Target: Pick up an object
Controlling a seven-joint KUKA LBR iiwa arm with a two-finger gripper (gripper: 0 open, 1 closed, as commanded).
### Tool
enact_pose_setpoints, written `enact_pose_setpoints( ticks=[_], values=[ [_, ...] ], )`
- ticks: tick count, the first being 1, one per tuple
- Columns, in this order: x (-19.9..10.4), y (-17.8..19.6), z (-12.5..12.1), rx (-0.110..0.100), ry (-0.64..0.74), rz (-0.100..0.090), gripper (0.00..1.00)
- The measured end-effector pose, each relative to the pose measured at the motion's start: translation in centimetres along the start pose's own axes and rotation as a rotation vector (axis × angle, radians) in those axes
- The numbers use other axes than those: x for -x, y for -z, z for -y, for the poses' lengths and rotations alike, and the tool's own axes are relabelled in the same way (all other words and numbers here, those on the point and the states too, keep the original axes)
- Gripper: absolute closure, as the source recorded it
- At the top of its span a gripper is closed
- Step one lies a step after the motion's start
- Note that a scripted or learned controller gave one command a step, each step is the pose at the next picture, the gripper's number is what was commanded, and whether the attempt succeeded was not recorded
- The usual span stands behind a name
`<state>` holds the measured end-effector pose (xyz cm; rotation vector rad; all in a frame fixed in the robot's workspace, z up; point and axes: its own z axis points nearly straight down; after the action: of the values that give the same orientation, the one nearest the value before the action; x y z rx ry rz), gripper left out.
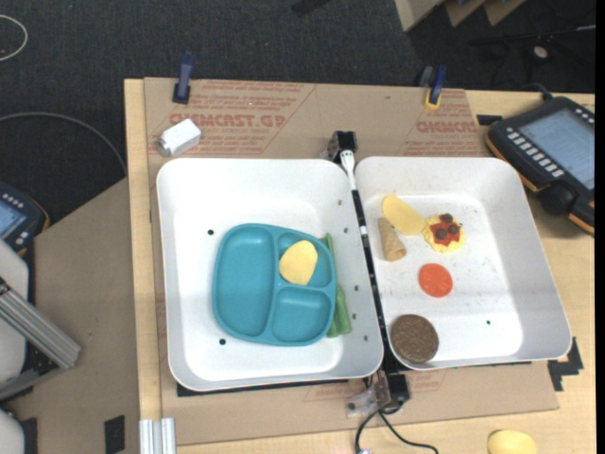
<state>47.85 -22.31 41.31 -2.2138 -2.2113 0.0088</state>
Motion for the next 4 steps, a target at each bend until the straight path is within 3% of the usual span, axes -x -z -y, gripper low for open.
enact_pose_setpoints(
  ticks=[1, 2, 3, 4],
  values=[
    [-14.1, 12.8, 0.0, 0.030, 0.017, 0.004, 1.00],
    [-13.1, -0.4, 0.0, 0.000, 0.000, 0.003, 1.00],
    [-5.2, 12.9, 0.2, 0.030, -0.006, 0.013, 1.00],
    [0.3, 8.1, 0.1, 0.008, -0.005, 0.005, 1.00]
  ],
)
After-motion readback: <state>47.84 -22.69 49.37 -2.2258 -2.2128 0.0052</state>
